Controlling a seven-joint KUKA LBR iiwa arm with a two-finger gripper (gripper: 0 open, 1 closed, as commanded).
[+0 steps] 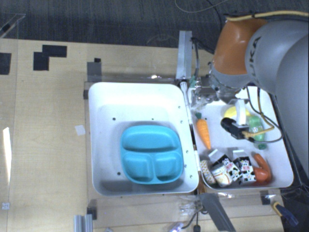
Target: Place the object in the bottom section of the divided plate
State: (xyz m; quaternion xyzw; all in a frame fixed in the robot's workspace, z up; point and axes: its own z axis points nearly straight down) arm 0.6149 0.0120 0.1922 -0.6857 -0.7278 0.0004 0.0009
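Note:
A blue divided plate [150,143] lies in the left bin [104,129], with one wide section at the far side and two small ones at the near side; nothing lies in it. My gripper [198,100] hangs low over the far left corner of the right bin [280,178], just above the top of an orange carrot [204,133] that lies along that bin's left wall. I see nothing held in the gripper.
In the right bin there are also a yellow item [231,112], a green item [259,132], a red sausage-like piece [263,169] and black-and-white spotted toys [236,170] at the near side. The grey arm covers the bin's far right.

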